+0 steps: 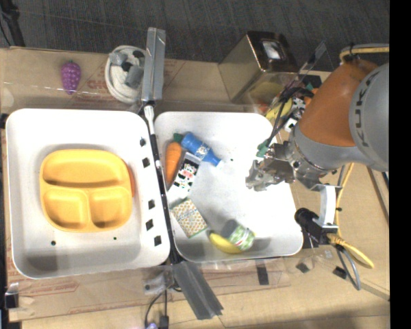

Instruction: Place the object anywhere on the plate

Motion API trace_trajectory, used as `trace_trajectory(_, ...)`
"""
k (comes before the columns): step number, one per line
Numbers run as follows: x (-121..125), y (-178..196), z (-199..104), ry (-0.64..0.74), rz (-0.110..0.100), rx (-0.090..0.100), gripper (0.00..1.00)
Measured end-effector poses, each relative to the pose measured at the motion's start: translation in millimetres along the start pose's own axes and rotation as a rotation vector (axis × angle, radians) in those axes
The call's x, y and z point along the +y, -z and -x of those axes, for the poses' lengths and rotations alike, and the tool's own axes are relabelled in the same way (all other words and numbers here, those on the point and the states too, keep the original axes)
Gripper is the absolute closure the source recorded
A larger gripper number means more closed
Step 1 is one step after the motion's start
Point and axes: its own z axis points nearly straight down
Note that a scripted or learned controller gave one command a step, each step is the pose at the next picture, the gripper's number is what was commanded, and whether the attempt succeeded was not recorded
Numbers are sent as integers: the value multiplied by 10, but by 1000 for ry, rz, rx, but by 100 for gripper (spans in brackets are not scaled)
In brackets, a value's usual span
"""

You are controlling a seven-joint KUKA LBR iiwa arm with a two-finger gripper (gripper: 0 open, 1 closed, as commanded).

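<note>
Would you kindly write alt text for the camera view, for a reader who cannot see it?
A grey robot arm's pincer hovers over the right bin, which holds a carrot, blue bottle, banana and other small items. The left bin holds a yellow divided plate.

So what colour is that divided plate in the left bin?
Yellow-orange all over, the divided plate, seen in the camera view.

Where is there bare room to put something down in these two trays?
The yellow plate has three bare sections, with white floor of the left tray around it. In the right tray, the middle is bare, between the carrot, the banana and the claw. Its left side is crowded.
</note>
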Motion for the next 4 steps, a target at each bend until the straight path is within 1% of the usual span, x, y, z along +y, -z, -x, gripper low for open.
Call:
trace_trajectory(1, -148, 253, -76, -162, 2, -2, 100)
trace_trajectory(2, -258, 805, -160, -222, 4, -1, 100)
trace_trajectory(3, -382, 762, -806, -328, -2, -2, 100)
trace_trajectory(4, -229, 1892, 30, -344, 6, 0, 100)
